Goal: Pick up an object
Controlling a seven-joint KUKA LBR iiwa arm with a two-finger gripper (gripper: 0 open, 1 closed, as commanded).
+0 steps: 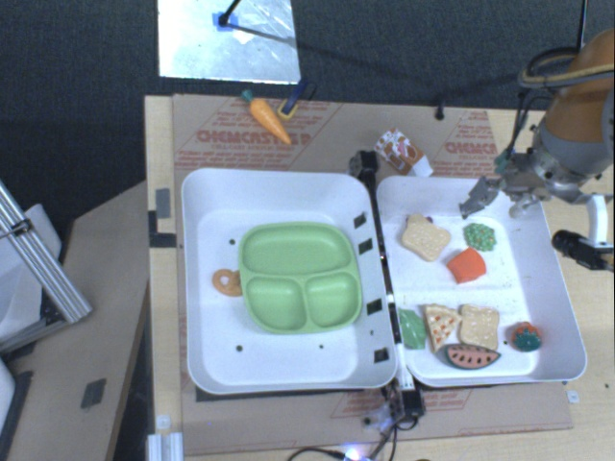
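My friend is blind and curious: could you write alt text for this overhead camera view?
A grey and orange robot arm's hand hovers over the right white bin, which holds toy foods: bread slices, a pizza slice, a watermelon slice and a green broccoli piece. The left bin holds a green divided plate and a small pretzel; a toy carrot lies behind.

Both white bins [288,185] look to be moulded plastic, smooth, slightly glossy. The green divided tray [298,277] is seen as smooth plastic with a soft sheen. The bench top [106,248] appears as matt pale wood or laminate. A printed brown cardboard sheet [327,128] is laid under the bins, matt. The toy foods, e.g. the orange piece [467,265] and the bread slice [424,237], look like matt plastic or rubber. The square plate [229,27] at top is shiny metal or foil, scuffed. The gripper [500,192] is bare grey metal.
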